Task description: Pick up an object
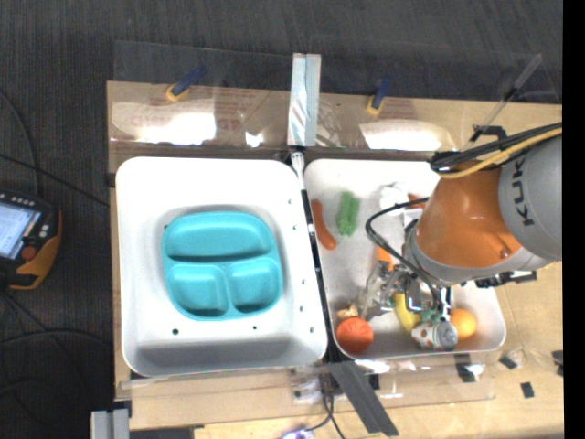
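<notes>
My gripper (395, 293) hangs low in the right bin (366, 181), under the orange wrist band (466, 222). Around it lie several small objects. A red-orange ball (355, 334) sits at the front left, just below the gripper. A yellow banana-like piece (406, 313) lies right beside the gripper's tip. Further right are a small grey and white can (437, 335) and an orange fruit (464, 323). A green piece (347, 213) and a long orange-red piece (322, 227) lie at the bin's back left. The arm hides part of the bin's right side.
The left bin (137, 245) holds a teal tray (222, 263) with three compartments. A white crumpled item (393, 195) lies at the back of the right bin. Black cables (388, 218) loop beside the wrist. A handheld pendant (23, 236) lies on the floor at far left.
</notes>
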You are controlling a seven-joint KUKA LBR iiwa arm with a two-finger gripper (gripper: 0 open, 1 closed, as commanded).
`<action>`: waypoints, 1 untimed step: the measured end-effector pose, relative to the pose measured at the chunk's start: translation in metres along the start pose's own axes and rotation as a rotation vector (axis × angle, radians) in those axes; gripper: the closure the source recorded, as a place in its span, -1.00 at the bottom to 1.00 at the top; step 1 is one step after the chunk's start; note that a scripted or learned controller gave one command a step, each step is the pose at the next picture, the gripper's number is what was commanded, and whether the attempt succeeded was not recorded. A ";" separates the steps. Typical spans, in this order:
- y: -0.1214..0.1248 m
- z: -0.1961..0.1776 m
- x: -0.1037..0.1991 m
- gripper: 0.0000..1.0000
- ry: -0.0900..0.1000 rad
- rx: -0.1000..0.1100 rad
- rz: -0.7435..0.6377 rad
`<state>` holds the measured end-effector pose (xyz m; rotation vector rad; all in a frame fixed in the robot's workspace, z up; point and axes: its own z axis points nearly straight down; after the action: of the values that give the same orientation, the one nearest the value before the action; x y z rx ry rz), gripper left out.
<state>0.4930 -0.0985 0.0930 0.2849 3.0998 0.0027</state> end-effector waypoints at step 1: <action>-0.001 0.002 0.002 -1.00 0.008 0.001 0.001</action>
<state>0.4907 -0.0991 0.0910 0.2866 3.1077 0.0017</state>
